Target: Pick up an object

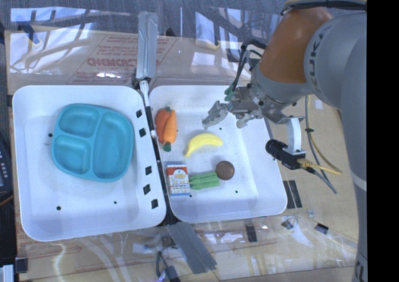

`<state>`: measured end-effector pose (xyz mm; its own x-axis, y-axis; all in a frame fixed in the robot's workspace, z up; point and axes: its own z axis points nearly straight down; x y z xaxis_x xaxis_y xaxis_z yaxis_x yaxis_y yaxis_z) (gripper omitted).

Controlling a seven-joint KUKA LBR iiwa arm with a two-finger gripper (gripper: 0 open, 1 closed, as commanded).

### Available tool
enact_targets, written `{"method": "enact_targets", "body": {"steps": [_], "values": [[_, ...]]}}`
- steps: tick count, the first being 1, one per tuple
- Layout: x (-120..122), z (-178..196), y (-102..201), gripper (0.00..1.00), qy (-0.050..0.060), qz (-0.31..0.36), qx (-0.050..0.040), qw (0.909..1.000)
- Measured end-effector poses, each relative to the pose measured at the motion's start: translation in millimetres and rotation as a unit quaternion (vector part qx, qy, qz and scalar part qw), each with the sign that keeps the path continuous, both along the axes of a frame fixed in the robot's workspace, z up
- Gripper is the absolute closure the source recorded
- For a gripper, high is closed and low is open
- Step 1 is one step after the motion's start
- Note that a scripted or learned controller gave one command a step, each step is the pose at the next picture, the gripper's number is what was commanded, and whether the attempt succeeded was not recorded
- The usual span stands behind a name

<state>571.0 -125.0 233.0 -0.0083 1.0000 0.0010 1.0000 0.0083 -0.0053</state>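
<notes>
My arm (324, 50), grey with an orange band, fills the upper right of the frame and reaches leftward over the right bin (268, 193). The left bin (31, 199) occupies the left half and bears a blue divided plate (93, 141) at its centre. My gripper (225, 114) hangs over the upper middle of the right bin, its fingers spread apart with nothing between them. Below and left of it lies the banana (203, 143), near but apart. At the bin's upper left edge lies the carrot (166, 126), orange with a green tip pointing down. Along the lower part of the bin, from left to right: a small carton (178, 179), a green piece (204, 181) touching it, and a brown ball (225, 170) just beside the green piece.
</notes>
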Motion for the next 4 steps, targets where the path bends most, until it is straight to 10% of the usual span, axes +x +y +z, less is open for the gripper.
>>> {"method": "enact_targets", "body": {"steps": [1, 2, 3, 4], "values": [[5.4, -130.3, 19.3, 0.0, 0.002, -0.132, -0.0007, 0.9913], [5.2, -120.7, 19.3, 1.0, 0.003, -0.131, -0.0004, 0.9914], [5.2, -120.6, 19.4, 0.0, 0.003, -0.131, -0.0007, 0.9914], [8.7, -85.6, 13.5, 0.0, -0.001, -0.09, -0.0001, 0.9959]]}}
